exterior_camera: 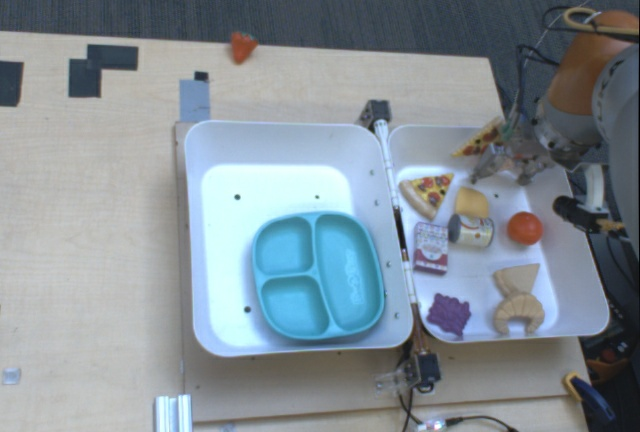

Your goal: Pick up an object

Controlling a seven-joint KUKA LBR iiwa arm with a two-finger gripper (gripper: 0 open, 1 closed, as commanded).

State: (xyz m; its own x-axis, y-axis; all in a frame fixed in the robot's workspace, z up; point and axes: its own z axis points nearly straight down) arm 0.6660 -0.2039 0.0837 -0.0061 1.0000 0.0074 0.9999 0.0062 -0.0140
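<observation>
Near the front edge of the right bin (596,318): a purple bumpy grape cluster (449,314) at the front left, a tan croissant (519,312) beside it, a beige wedge of bread (517,277) just behind. Toward the middle — a small red-and-white carton (431,248) by the left wall, a short can (473,232) lying on its side with a yellow soft-looking piece (471,203) touching it from behind, a smooth round tomato (524,228) more to the right. Behind the carton, a flat pizza slice (427,192). At the far edge of this bin, the gripper (509,163) low over the floor, metal fingers pointing down and spread apart, nothing between them; a second pizza slice (482,139) just at its left, contact not clear. Above it, the grey arm with orange band (580,70), bent in from the right. In the left bin (280,145), a glossy blue divided plate (319,274) near the front right corner. On the bench far edge, a small red object (243,47).
</observation>
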